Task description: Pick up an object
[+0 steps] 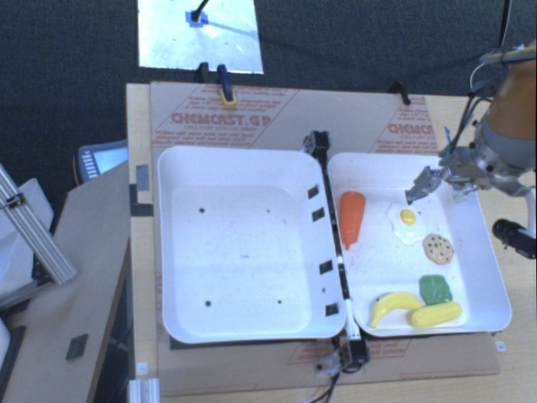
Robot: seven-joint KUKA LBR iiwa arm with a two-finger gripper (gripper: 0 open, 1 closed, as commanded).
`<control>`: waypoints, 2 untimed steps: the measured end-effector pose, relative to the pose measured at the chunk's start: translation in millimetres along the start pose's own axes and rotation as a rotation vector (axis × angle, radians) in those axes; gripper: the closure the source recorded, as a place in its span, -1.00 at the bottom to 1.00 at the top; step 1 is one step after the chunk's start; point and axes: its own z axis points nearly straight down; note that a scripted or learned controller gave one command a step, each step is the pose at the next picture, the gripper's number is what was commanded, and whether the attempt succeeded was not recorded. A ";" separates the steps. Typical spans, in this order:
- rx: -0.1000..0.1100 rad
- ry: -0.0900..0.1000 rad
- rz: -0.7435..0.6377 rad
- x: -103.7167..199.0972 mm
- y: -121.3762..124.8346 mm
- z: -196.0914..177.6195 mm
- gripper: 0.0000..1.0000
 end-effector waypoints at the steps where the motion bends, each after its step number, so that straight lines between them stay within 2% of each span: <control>1: -0.023 -0.004 -0.007 23.3 85.7 -156.0 -1.00; 2: -0.007 -0.003 -0.006 21.2 82.4 -157.8 1.00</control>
